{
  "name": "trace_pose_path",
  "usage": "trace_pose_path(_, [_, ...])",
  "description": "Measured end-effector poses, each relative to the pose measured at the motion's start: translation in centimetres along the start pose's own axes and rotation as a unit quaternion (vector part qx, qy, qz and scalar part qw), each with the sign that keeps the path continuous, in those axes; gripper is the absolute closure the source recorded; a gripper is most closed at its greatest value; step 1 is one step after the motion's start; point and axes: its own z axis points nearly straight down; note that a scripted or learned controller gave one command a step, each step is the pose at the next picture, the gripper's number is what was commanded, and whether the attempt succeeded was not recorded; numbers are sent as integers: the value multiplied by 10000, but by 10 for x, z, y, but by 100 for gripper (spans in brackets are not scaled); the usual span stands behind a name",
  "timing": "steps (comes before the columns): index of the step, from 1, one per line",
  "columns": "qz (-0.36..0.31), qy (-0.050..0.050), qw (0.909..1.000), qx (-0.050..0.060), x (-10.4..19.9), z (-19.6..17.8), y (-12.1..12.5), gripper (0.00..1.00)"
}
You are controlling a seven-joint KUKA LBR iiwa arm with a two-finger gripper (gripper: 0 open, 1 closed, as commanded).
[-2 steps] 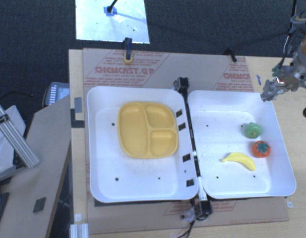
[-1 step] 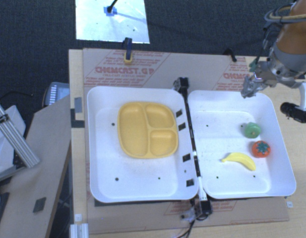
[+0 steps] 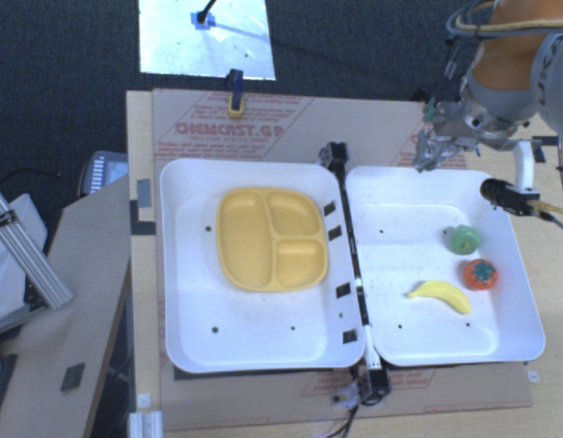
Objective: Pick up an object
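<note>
Worktop carries two white bins. We see the claw [image 3: 431, 156] above the right bin's [image 3: 418, 336] far rim; its opening we cannot tell. Banana [image 3: 440, 296], tomato [image 3: 480, 275] and green fruit [image 3: 463, 239] lie well apart from it.

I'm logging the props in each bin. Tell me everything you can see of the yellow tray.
The yellow tray is a glossy, plastic-looking plate with rounded corners and three compartments: one large on the left and two smaller on the right. It lies flat, slightly rotated, near the middle of the left bin, touching only the bin floor.
</note>
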Motion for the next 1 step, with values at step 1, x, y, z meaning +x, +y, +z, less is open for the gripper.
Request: trace_pose_path(1, [-1,5,10000,5,55,-6,1,100])
